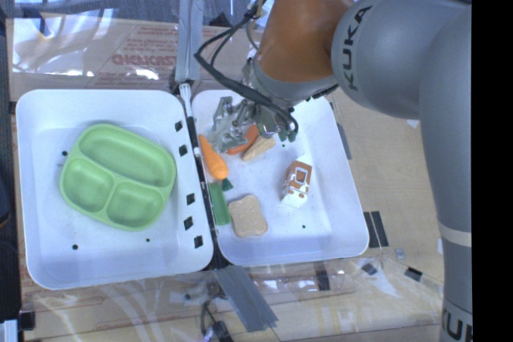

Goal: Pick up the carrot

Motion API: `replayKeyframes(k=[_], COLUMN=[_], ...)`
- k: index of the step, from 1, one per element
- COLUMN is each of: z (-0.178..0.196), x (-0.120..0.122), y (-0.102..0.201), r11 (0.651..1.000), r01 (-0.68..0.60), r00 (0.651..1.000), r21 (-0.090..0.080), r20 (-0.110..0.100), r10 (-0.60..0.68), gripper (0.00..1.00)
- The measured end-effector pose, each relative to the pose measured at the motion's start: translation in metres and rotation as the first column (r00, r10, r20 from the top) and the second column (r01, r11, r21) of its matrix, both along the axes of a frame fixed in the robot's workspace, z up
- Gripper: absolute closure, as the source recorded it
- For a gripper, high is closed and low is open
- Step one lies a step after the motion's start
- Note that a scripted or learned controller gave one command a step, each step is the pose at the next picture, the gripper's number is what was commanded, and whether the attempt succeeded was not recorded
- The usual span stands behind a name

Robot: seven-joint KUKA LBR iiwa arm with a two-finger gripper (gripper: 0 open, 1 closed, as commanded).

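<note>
Carrot (213,158) lies at the right bin's (345,204) left edge, its long axis running up-down along that wall, green top toward the near edge. My gripper (230,126) hangs just above and right of its orange end; whether it's open I cannot tell. Smooth, tapered plastic; bread slice (248,215) nearby.

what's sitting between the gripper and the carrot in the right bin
Nothing visible. The gripper hangs just above the upper end of the carrot, with bare bin floor between them. An orange piece and a tan wedge lie beside the gripper, to its right in the view.
</note>
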State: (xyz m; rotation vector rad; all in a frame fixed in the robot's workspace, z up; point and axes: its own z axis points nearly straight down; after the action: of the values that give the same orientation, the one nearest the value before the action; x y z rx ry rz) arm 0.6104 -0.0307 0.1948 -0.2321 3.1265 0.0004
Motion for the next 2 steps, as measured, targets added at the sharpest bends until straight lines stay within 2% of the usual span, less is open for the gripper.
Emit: replayKeyframes(k=[1, 2], z=[0.023, 0.069], x=[-0.067, -0.085], y=[0.039, 0.111], r11=[0.738, 0.816], r01=[-0.675, -0.579], r00=[0.738, 0.816], r21=[-0.001, -0.002], r20=[-0.006, -0.001], r10=[0.675, 0.579], gripper=[1.0, 1.0])
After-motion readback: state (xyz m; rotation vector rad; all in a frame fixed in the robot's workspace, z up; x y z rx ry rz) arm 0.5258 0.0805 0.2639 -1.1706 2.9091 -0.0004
